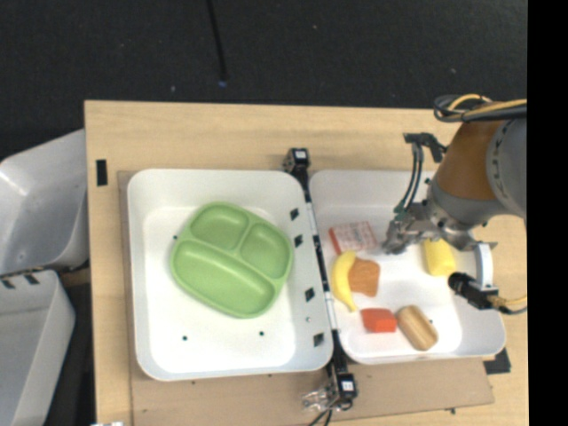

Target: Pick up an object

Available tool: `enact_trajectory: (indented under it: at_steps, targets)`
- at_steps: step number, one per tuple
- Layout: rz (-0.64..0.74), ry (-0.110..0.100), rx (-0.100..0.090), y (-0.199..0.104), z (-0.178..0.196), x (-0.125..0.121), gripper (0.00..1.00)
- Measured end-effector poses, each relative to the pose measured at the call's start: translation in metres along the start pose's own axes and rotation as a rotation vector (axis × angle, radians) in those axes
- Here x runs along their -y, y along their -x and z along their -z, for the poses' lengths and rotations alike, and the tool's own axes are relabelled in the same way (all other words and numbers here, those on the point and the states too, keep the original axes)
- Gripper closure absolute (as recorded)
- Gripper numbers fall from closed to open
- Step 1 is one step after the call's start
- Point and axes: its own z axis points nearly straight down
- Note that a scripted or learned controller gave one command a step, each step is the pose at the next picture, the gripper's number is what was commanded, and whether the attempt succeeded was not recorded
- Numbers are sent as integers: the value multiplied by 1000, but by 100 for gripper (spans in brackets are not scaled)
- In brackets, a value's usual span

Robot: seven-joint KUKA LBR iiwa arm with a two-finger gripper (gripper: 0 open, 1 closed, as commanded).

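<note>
The right bin [355, 189] holds a yellow banana [343, 281], an orange-brown block [365, 277], a red block [379, 321], a tan cylinder [416, 327], a yellow object [439, 257] and a red-and-white packet [354, 236]. My gripper [401, 236] is low in this bin, just right of the packet and left of the yellow object. The arm's body covers the fingers from above.
A green divided plate [232, 257] lies in the left bin [151, 327]. A black ridge [312, 264] with clips separates the two bins. A cable loops off the wrist toward the right bin's right wall [486, 295].
</note>
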Motion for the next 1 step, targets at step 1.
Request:
enact_trajectory:
  at_steps: [1]
  targets:
    - [11,5,0,2,64,-7,100]
